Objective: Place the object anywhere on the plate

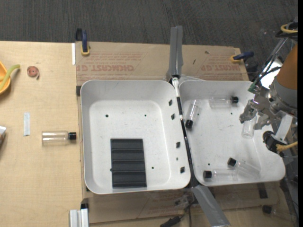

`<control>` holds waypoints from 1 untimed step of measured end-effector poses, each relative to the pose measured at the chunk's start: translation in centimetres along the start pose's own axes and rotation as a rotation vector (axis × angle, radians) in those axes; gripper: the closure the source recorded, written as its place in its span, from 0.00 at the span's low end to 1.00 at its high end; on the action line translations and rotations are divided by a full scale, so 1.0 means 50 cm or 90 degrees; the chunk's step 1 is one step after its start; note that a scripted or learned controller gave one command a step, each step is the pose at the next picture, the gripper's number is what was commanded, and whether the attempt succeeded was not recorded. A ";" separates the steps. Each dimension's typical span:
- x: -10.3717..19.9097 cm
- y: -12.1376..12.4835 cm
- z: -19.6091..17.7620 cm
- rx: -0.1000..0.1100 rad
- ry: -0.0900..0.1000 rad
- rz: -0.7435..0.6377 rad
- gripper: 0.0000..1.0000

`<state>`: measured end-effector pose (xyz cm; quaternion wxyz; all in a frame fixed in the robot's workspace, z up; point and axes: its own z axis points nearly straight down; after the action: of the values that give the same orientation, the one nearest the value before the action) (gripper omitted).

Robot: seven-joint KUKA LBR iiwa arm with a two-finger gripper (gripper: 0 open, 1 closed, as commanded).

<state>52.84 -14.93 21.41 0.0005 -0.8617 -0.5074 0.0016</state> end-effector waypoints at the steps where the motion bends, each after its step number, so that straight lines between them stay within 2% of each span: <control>1: 0.000 0.000 0.000 0.000 0.000 0.000 0.00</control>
<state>52.85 -14.93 21.41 0.0005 -0.8617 -0.5074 0.0016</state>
